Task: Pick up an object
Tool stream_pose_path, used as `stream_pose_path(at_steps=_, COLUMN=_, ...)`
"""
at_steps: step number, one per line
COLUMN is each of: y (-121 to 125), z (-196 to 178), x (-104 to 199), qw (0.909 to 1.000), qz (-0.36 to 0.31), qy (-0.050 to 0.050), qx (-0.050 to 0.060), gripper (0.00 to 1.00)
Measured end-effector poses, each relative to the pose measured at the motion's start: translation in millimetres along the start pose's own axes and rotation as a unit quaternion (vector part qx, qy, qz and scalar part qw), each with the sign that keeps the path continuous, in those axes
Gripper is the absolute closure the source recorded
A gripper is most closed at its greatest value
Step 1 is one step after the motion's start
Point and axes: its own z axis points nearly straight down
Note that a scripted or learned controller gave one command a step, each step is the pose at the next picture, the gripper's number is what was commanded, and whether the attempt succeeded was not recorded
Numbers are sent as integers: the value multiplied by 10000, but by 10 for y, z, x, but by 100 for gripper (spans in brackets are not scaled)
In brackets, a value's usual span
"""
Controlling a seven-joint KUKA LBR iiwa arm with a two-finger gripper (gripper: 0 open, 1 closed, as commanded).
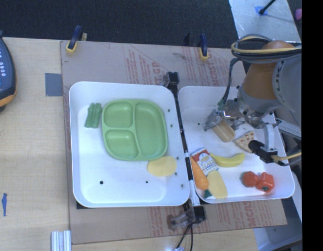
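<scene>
Your gripper hovers low in the right bin, fingers spread, gripping nothing, just beside a tan wooden block. Center the fingers over that block before closing; the cracker lies close.

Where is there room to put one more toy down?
Left bin: bare floor below the green plate, left of the yellow piece. Right bin: bare far-left corner. Its near end is crowded: banana, carrot, red toy.

A pale green divided plate and darker green beans lie in a white bin; nearby, a yellow banana, orange carrot, red pepper.
</scene>
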Motion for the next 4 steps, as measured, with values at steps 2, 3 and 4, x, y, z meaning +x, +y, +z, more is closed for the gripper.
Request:
stream_pose_path(at_steps=2, y=-31, z=-1, x=-51, qw=10000, qz=-13, qy=2, qx=-1, gripper=0)
stream_pose_path(at_steps=3, y=489, z=-18, x=-248, qw=10000, qz=-20, qy=-9, qx=-50, gripper=0)
stream_pose_path(at_steps=4, y=144, z=-1, x=66, qw=10000, qz=-28, qy=5, qx=0, gripper=0)
